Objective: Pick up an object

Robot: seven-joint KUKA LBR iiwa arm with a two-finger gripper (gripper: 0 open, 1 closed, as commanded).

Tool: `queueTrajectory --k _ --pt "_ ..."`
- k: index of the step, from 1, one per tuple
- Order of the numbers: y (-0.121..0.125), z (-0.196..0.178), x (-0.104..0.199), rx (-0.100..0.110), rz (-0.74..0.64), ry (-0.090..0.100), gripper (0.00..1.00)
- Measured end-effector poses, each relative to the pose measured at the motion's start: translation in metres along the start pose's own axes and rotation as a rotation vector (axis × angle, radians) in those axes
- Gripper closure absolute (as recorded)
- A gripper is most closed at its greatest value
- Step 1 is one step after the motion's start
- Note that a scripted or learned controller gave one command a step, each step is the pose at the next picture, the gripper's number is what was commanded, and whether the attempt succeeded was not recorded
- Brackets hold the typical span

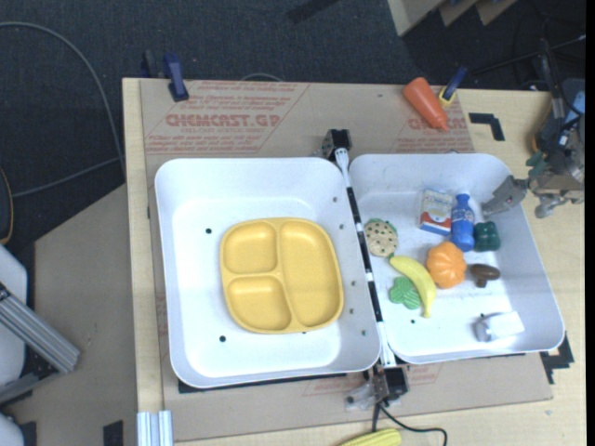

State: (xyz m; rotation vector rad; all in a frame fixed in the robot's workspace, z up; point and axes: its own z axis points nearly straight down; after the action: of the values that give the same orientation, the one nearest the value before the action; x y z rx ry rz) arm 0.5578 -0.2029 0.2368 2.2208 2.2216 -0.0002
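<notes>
**Gripper parked at the rim, nothing picked yet**

Toys sit crowded in the right bin point(530, 277), and that is where the pick has to happen. The gripper point(548, 189) hangs at the bin's far right edge, beside the rim rather than over the pile, and from this slant I cannot tell how it is set; nothing shows in its grasp.

Look at the spread: a blue bottle point(462, 221) stands touching a small carton point(434, 212), with a green block point(486, 237) just beside it. Below them sits an orange pumpkin point(446, 264), pressed against a banana point(416, 282), and a green leaf point(403, 293) is tucked under the banana's side. A cookie point(380, 237) lies near the divider, a brown piece point(483, 272) sits right of the pumpkin, and a white block point(497, 325) lies alone near the front.

The left bin point(186, 193) holds a yellow tray point(279, 275).

The danger is the clutter: a descent into the bottle cluster could tip the bottle or wedge against two things at once. The round pumpkin may squirt out sideways. The lone white block looks the safer bet
</notes>
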Motion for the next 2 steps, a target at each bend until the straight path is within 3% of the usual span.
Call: queueTrajectory --k 1,2 --pt "0.031 0.123 0.027 -0.004 -0.001 0.001 0.00" --pt "-0.027 0.153 0.068 0.002 0.000 0.002 0.00"
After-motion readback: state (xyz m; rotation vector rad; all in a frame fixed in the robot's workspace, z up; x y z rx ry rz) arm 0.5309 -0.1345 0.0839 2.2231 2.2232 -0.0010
